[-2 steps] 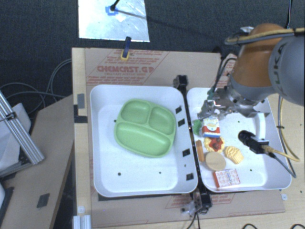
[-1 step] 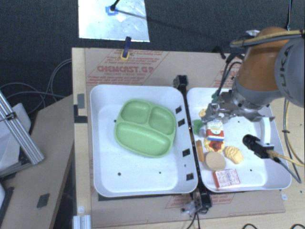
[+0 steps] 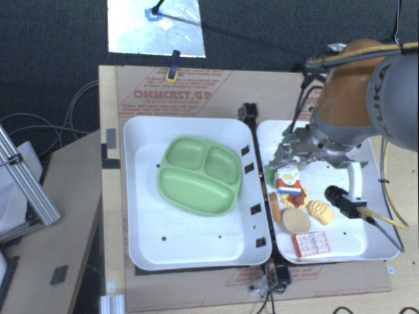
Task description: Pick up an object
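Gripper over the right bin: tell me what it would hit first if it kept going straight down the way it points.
Most likely the small carton with the red and blue label, lying just below the gripper in the right bin. Depth is hard to judge from this slanted view, so it could instead land on the bin floor beside it.

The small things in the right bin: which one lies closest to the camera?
The flat red-and-white packet, alone at the bin's front edge, below the round tan disc.

Red print on the cardboard sheet (image 3: 177, 90) under the bins read roughly "CHEMCAST GP", seen upside down. Smaller lines near it were too blurred to read. Packets in the right bin (image 3: 373, 244) carried print too small to read.
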Controlling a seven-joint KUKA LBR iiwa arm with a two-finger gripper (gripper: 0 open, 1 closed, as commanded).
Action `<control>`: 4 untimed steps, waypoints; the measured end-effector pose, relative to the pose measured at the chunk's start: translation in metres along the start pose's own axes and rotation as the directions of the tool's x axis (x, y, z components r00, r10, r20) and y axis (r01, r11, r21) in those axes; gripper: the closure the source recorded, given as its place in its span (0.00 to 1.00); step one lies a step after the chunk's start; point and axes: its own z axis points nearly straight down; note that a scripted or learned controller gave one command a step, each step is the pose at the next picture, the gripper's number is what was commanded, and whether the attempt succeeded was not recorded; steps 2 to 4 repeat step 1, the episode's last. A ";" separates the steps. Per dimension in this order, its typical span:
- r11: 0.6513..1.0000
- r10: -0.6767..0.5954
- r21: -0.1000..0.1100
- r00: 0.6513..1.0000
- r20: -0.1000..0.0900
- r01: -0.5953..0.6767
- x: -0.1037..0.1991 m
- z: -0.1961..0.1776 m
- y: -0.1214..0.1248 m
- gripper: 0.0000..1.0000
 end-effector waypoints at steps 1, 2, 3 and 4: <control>1.000 0.002 -0.002 1.000 0.000 -0.002 -0.002 0.002 0.005 1.00; 1.000 0.002 -0.002 1.000 0.000 -0.002 -0.002 0.002 0.005 1.00; 1.000 0.002 -0.002 1.000 0.000 -0.002 -0.002 0.002 0.005 1.00; 1.000 0.002 -0.002 1.000 0.000 -0.002 -0.002 0.002 0.005 1.00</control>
